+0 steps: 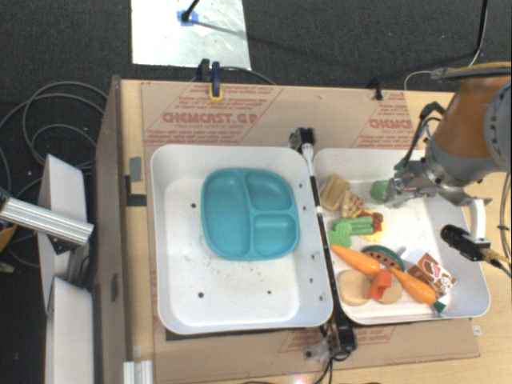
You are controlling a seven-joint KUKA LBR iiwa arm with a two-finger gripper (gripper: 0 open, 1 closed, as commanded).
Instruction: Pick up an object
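A grey arm with an orange band reaches from the right into the right-hand white bin (477, 298), its gripper (398, 187) low beside a small round green object (379, 190), likely its target. Whether the gripper is apart or together cannot be told. A teal divided plate (249, 214) lies in the left white bin (180, 286).

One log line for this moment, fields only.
arm: over right bin | gripper: by green toy | grasp: unconfirmed | teal plate: left bin
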